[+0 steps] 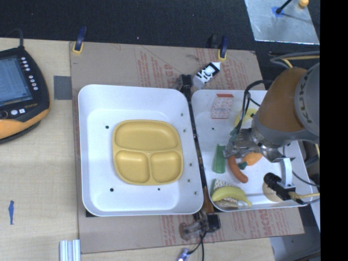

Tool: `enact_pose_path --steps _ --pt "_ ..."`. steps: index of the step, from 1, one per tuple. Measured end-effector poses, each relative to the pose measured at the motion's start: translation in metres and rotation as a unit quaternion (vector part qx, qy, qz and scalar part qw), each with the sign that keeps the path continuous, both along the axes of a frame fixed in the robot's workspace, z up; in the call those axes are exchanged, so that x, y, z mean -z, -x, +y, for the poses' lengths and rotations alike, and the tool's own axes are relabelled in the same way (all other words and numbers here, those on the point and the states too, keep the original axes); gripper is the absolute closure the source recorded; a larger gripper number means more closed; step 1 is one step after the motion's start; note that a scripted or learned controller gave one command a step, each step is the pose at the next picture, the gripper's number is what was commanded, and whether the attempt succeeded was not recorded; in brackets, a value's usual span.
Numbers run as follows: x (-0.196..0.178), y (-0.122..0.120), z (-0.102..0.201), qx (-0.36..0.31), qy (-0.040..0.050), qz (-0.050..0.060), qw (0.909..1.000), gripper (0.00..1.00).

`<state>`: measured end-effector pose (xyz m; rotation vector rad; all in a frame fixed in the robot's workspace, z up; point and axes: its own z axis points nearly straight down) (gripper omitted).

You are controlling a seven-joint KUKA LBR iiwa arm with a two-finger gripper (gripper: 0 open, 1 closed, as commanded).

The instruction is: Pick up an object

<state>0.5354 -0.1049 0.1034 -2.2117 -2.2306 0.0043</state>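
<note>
Gripper (237,150) low in the right bin (205,109), above the red sausage (237,171) at the bin's 6 o'clock; jaw state cannot be told. Nothing visibly lifted; grasp and pickup apparently remain.

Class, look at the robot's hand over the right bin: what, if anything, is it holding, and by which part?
It cannot be told. The hand sits low in the right bin by the sausage and green piece, but the wrist hides any contact.
</note>
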Motion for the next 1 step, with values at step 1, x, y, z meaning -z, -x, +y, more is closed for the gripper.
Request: enact_pose_path --steps 1 --pt "-0.0893 -0.0494 0.0705 0.001 -0.0014 -0.001 1.0000 1.00"
